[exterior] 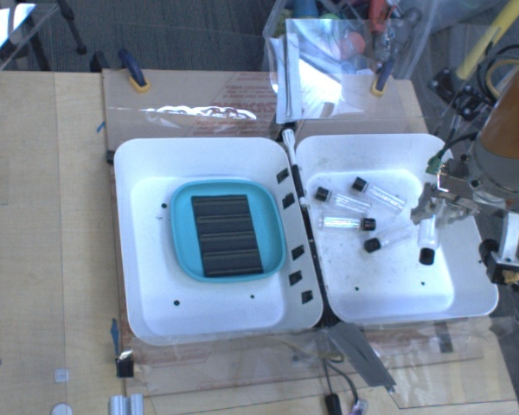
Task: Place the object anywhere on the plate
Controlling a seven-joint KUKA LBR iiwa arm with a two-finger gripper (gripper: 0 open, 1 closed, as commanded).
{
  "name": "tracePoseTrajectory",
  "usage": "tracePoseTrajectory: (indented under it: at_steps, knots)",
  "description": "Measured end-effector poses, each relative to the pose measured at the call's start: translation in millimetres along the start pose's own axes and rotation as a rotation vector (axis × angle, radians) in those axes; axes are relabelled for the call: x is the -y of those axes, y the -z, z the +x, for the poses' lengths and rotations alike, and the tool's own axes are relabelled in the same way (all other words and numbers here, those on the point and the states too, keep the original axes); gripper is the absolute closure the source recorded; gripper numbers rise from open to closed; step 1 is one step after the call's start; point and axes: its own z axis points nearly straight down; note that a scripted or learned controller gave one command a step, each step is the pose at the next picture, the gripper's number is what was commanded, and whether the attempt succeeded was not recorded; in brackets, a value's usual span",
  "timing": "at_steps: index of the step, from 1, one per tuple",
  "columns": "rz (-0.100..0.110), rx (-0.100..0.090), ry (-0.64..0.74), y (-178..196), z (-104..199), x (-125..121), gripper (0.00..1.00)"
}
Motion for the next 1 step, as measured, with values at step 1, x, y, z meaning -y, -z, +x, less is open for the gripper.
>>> tracePoseTrajectory:
  at_steps: [1]
  knots:
    - [0.000, 0.000, 0.000, 0.2, 0.0, -0.1, 0.00]
